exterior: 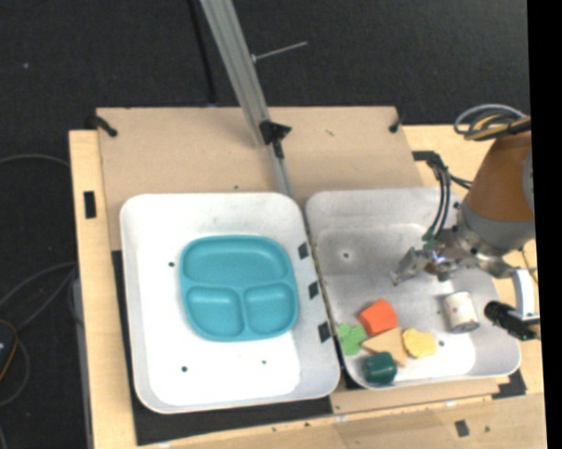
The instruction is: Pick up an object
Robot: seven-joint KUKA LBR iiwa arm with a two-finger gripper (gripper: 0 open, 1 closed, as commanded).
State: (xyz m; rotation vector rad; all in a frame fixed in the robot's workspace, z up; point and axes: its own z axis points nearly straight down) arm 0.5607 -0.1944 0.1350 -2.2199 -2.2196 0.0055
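The claw [422, 262] hangs low over bare floor in the right bin [373, 210], fingers apart with nothing between them — by my reading this is the approach, no grasp yet. The pieces lie nearer: an orange block [379, 316], a tan piece [383, 343], a yellow piece [418, 343], green bits [351, 337], a dark green piece [379, 368], a white cylinder [460, 311]. Next it must shift nearer, centre over one — likely the orange block — and descend. The left bin [144, 271] holds a blue tray [237, 286]. Both sit on a tan bench [203, 143], dark floor around.

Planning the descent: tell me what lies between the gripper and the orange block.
Camera view: only bare white bin floor separates the gripper from the orange block, which sits below-left of it.
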